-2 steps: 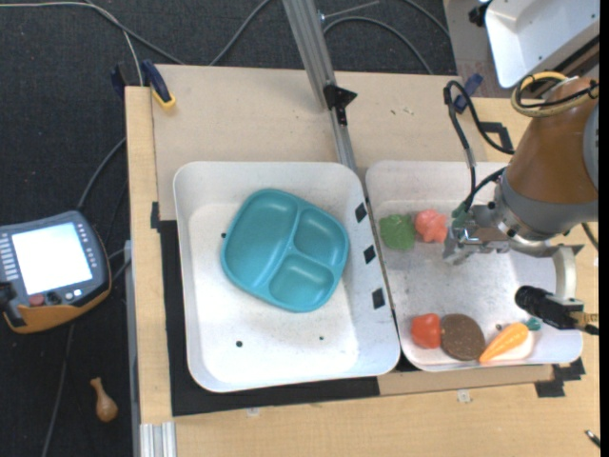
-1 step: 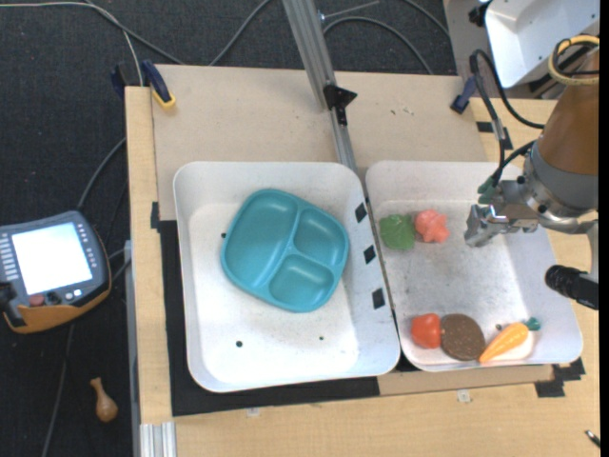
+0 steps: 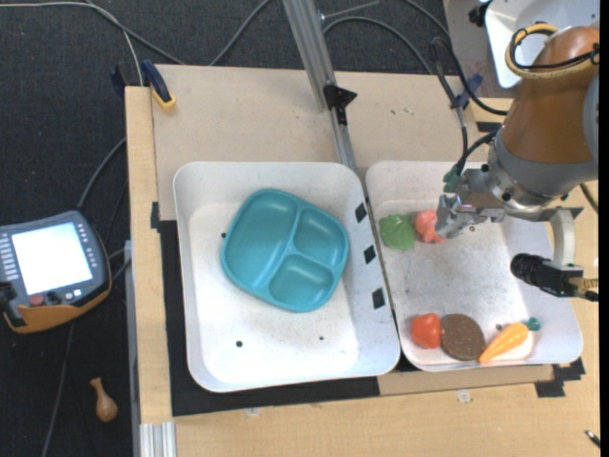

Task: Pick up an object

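White plastic bins are being shown side by side on a wooden bench (image 3: pixel 238 112), viewed from above at a slant. The left bin (image 3: pixel 205 350) is being occupied by a teal divided plate (image 3: pixel 285 248), resting near its middle. The right bin (image 3: pixel 561 336) is being occupied by toy food. Near its upper left corner, a green toy vegetable (image 3: pixel 397 231) is lying just beside a small pink-orange toy (image 3: pixel 426 225). Along its lower edge, a red toy tomato (image 3: pixel 426 329), a brown round patty (image 3: pixel 461 336) and an orange toy carrot (image 3: pixel 507 341) are being seen in a row, close together.

The grey arm with its orange band (image 3: pixel 557 84) is being reached in from the right, and the gripper (image 3: pixel 447 219) is being held low over the upper part of the right bin, right against the pink-orange toy. Whether the gripper is open or closed cannot be told, and nothing is being seen clearly held in it.

The step in hand is being judged as the approach and grasp on the pink-orange toy. The next move is being judged to call for a firm closing around that toy alone, without the green vegetable beside it being nudged or caught, and then a straight lift clear of the bin.
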### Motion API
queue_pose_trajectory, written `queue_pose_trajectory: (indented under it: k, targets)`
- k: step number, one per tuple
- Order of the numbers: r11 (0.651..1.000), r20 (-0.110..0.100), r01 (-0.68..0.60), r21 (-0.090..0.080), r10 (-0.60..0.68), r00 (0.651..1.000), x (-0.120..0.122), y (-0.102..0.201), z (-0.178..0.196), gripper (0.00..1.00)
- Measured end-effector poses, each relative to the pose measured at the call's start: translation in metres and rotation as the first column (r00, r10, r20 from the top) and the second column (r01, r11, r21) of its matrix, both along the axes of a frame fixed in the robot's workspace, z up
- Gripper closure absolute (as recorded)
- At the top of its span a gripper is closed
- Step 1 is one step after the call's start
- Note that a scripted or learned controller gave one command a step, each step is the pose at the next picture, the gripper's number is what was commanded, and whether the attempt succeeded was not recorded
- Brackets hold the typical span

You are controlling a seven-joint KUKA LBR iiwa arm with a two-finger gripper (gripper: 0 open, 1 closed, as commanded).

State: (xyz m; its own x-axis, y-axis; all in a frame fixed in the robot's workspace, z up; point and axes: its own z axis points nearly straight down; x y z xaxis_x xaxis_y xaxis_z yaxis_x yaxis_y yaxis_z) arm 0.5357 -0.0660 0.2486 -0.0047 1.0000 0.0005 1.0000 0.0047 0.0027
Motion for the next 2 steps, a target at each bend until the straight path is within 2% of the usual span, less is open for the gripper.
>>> queue_pose_trajectory:
  k: [1, 2]
  targets:
    - [1.0, -0.004, -0.001, 0.001, 0.001, 1.0, 0.014, 0.05, -0.015, 1.0]
    - [1.0, -0.001, 0.001, 0.001, -0.001, 1.0, 0.032, 0.1, -0.006, 1.0]
